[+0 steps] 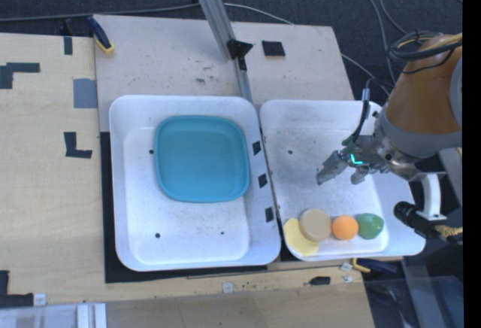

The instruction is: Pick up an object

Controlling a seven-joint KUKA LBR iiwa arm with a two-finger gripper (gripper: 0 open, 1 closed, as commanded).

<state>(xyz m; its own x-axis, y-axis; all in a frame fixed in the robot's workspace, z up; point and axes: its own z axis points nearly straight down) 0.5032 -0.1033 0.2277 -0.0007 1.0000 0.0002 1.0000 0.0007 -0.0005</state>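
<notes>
- Wooden table (45,168), two white bins; a blue plate (201,158) sits in the left one.
- End effector (342,171) hovers above the right bin (301,123), fingers apart, holding nothing.
- Orange ball (345,227), green piece (370,225), tan disc (315,225) crowd the near edge, probably awkward to grab.

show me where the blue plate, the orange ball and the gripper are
blue plate (201,158), camera view, middle of its flat face, in the left bin
orange ball (345,227), camera view, centre of the ball, near edge of the right bin
gripper (342,172), camera view, midway between its fingertips, over the right bin
</notes>
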